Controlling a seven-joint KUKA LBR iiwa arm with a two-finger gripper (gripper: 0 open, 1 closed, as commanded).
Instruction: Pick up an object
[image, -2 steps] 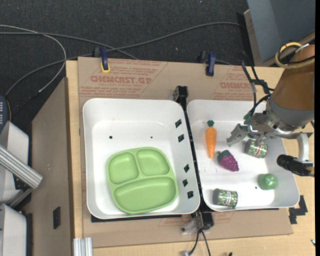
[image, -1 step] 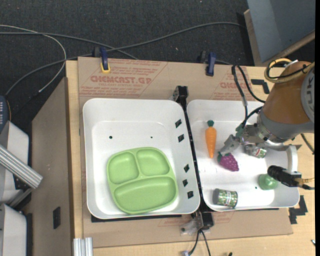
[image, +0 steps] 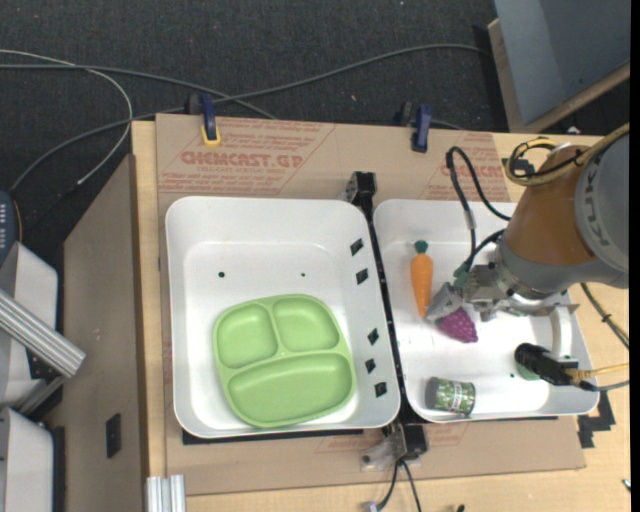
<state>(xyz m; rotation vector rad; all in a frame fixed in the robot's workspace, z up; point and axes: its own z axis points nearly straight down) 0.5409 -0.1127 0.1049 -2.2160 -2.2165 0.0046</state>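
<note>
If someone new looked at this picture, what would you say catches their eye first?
Probably the big green divided plate lying in the left bin. Next, the grey arm with its orange band reaching into the right bin, its gripper low over a purple grape bunch, with an orange carrot just to the left.

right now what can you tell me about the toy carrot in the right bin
The toy carrot is orange with a small green top, and looks like plastic. It lies flat on the right bin floor, near the divider, green end toward the far wall, tip toward the purple grapes. The gripper sits just right of it; contact is unclear.
</note>
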